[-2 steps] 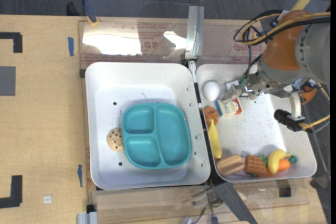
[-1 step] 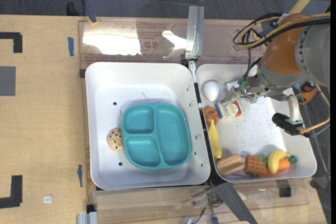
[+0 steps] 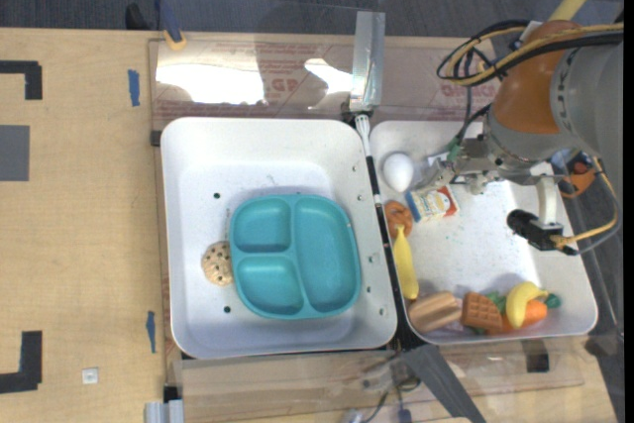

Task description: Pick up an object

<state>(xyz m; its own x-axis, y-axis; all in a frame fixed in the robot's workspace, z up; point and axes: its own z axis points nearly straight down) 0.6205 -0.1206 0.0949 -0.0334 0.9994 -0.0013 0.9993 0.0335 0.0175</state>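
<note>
While poised over right bin (image 3: 580,307), claw (image 3: 448,175) above small carton (image 3: 433,203), grip state impossible to tell, egg (image 3: 397,170) just beside, banana (image 3: 404,264) near.

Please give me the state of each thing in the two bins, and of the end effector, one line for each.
teal tray: flat in the left bin, nothing lies in its compartments
cookie: on the left bin floor, touching the tray's left edge
egg: in the right bin, near its far-left corner
carton: lying flat, below the end effector
banana: along the right bin's left wall
end effector: low over the carton, grip unclear
</note>
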